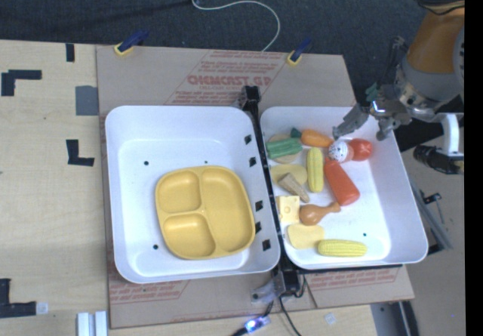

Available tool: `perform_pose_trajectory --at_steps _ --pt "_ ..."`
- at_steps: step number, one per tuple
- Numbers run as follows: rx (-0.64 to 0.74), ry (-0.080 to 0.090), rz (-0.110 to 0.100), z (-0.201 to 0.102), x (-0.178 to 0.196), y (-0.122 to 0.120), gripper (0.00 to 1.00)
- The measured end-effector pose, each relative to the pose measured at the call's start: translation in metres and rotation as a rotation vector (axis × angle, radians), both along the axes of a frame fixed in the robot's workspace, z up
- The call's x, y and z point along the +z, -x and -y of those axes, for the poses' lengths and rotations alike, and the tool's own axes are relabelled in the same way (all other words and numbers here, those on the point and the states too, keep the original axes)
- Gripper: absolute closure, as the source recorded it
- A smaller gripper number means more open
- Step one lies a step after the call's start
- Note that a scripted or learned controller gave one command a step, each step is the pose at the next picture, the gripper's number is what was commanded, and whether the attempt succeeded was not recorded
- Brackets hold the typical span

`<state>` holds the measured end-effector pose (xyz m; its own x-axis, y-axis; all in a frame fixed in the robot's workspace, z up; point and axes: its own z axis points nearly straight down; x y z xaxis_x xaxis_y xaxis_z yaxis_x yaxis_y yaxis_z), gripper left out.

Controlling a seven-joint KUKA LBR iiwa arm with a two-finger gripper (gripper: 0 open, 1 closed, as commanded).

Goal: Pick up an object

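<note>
Gripper (367, 120): hovering with fingers spread apart, gripping nothing; white ball (339, 150) and tomato (361, 149) lying just below.

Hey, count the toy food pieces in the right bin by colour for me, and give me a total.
Yellow: 5, two corn cobs, three cheese pieces
Orange-red: 3, carrot, tomato, long red piece
Green: 1
Brown drumstick: 1
White ball: 1
Total: 11
</note>
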<state>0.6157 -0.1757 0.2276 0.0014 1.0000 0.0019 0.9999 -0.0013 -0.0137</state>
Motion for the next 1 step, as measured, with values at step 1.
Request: perform_pose_trajectory --at_steps 1 --pt "0.003 0.002 0.012 0.0000 0.0073 -0.0026 0.00"
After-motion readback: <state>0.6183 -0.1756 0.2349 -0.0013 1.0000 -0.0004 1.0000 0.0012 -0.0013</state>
